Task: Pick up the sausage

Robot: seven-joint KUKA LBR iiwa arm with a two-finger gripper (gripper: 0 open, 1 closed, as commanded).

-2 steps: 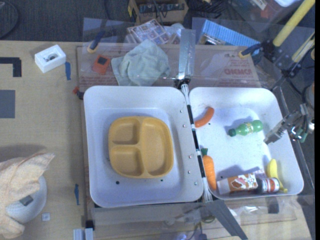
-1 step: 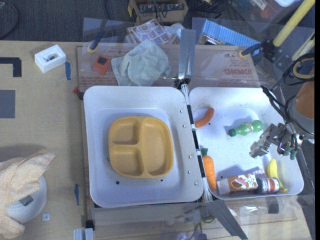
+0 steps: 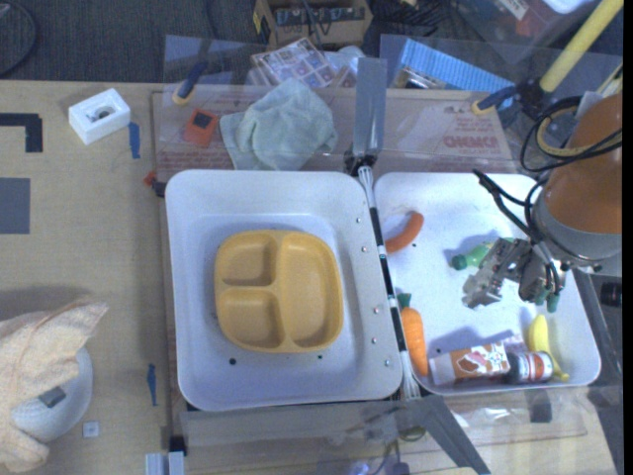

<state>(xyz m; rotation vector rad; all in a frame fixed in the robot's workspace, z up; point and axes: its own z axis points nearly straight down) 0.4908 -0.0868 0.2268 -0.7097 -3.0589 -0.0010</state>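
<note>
Gripper (image 3: pixel 488 290) jaw state unclear, holding nothing visible; should shift to sausage (image 3: pixel 404 233) at right bin's (image 3: pixel 450 191) upper-left, straddle its width.

Grey arm (image 3: pixel 574 228), orange band, black cables, metal gripper (image 3: pixel 495 283).

orange-red sausage (image 3: pixel 405 232), slightly curved, lying flat and slanted by the right bin's upper-left wall, untouched

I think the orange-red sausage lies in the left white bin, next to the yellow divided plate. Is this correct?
Not quite. The camera view shows the orange-red sausage in the right white bin, near its left wall. The yellow divided plate sits alone in the left white bin.
</note>
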